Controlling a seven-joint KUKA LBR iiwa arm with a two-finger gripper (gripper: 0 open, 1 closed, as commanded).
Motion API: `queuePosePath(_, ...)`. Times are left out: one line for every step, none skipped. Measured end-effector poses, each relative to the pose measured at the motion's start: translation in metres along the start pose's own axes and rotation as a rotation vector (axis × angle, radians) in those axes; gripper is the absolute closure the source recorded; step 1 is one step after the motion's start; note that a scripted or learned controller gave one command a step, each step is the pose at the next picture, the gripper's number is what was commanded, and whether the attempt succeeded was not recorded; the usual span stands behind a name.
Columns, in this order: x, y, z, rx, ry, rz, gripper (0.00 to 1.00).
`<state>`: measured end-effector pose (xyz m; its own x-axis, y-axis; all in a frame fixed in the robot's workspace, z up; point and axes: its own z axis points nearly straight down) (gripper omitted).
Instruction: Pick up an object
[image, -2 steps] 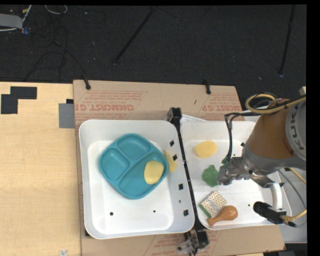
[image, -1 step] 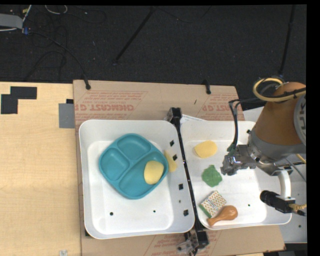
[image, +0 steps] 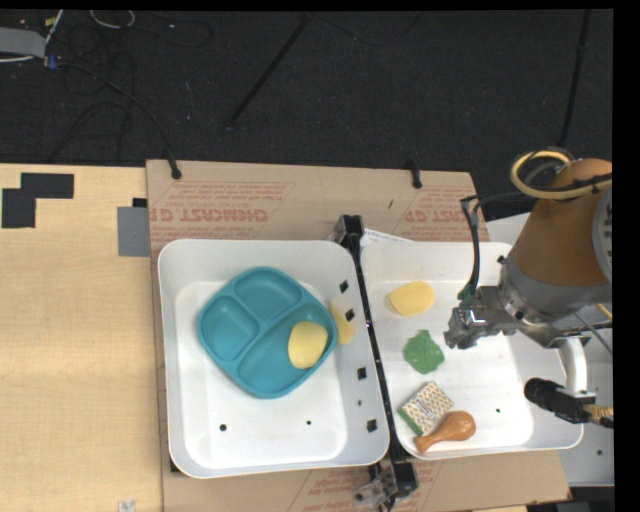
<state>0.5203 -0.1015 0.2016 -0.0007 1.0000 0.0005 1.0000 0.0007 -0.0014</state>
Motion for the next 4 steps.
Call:
queuePosePath(0.056,0.025,0.003,0.001,0.002,-0.005,1.0)
queuePosePath(0.104,0.05,0.007,0.001,0.0,-0.004,1.0)
queuePosePath(0.146,0.075,-0.011,-0.001,0.001,-0.003,1.0)
queuePosePath(0.193,0.099,-0.007,0.001,0.001,-0.004,1.0)
